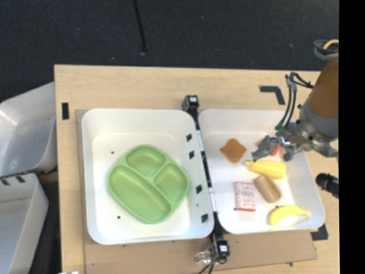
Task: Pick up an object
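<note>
Grey at the wrist, hovered with the gripper (275, 148) over the right bin (228, 224), just beyond the yellow piece (267, 168). Could not tell whether apart or together. Saw nearby a brown wafer (233, 150), brown roll (267, 188), pink packet (244, 196) and banana (288, 214). Found a green plate (148, 182) in the left bin (97, 136).

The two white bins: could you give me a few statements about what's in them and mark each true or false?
1. The green plate lies in the left bin. True.
2. The banana lies on the green plate. False: it lies in the right bin.
3. The gripper hangs over the right bin. True.
4. The pink and white packet stands outside both bins. False: it lies in the right bin.
</note>
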{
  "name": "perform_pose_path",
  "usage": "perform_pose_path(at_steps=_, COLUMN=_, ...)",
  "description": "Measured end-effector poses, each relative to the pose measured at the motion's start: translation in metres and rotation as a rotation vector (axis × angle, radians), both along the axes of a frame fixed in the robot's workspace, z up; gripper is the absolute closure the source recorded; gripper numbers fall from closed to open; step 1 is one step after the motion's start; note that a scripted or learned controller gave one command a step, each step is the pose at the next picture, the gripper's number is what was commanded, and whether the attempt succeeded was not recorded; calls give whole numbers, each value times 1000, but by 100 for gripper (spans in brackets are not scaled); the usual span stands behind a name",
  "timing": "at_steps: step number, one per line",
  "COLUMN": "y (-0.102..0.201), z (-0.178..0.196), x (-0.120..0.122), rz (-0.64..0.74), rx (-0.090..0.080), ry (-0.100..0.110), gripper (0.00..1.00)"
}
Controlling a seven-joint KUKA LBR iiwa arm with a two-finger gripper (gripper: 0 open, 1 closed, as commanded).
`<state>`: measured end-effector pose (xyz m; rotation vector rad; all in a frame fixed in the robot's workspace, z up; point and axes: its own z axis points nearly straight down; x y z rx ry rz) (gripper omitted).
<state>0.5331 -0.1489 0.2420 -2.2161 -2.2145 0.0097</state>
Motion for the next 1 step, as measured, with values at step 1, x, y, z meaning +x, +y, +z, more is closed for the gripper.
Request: perform_pose_path(at_steps=1, y=0, z=6, x=2, rz=3, rx=-2, ry=-12, gripper=0)
